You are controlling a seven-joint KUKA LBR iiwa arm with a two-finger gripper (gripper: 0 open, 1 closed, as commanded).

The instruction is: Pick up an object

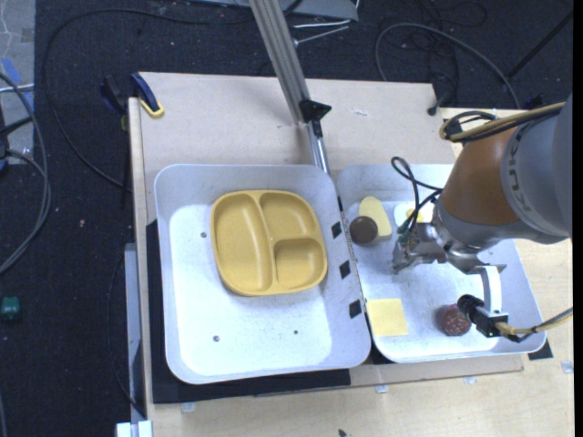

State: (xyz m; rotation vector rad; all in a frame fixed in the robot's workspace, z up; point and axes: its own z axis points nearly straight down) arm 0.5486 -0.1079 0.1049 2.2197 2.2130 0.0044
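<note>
where the arm (pixel 510 185) reaches in from the right, its grey body and orange band cover the upper right part of the right bin (pixel 414 349). the hand (pixel 407 255) sits low over that bin's middle, pointing toward the bin's left side; whether it is spread or pressed together, i cannot tell, and nothing is visibly between its tips. a black cable loops up from the wrist.

several small things lie in the right bin. a brown ball (pixel 363 231) rests near the bin's upper left, touching or just beside a pale yellow round piece (pixel 373 213) behind it. a bit of brighter yellow (pixel 407 217) peeks out next to the arm. a flat yellow square (pixel 387 317) lies near the bin's front left, apart from the hand. a dark red round thing (pixel 451 320) lies toward the front right, just beside a white and black fitting on the arm.

the left bin (pixel 191 335) holds a yellow tray (pixel 270 242) with three compartments, set a little above the bin's centre and turned slightly. both bins stand side by side on a tan surface (pixel 228 121). a metal pole (pixel 282 57) slants down from the top to the gap between the bins. a blue and yellow clamp (pixel 146 96) sits at the surface's far left corner.
</note>
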